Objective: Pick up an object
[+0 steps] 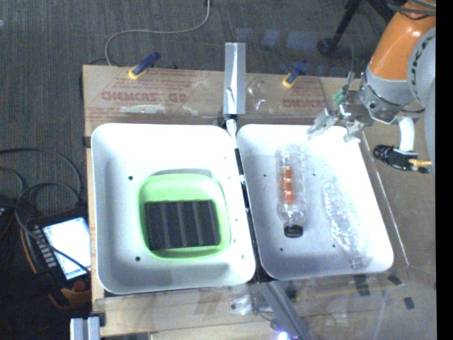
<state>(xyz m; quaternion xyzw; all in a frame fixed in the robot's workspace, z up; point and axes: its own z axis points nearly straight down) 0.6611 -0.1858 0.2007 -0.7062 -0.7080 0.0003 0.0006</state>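
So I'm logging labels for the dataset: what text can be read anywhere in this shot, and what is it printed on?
"CHEMCAS...", red, mirrored and faint, on the cardboard sheet behind the left bin; reading uncertain.
More red print on the cardboard behind the right bin: too blurred to read.
Clear bottle, orange patch inside: no legible text.

You are looking at faded red print on the cardboard sheet (163, 98) along its far edge; the left part seems to read "CHEMICAS", while the rest is staying too blurred to read.
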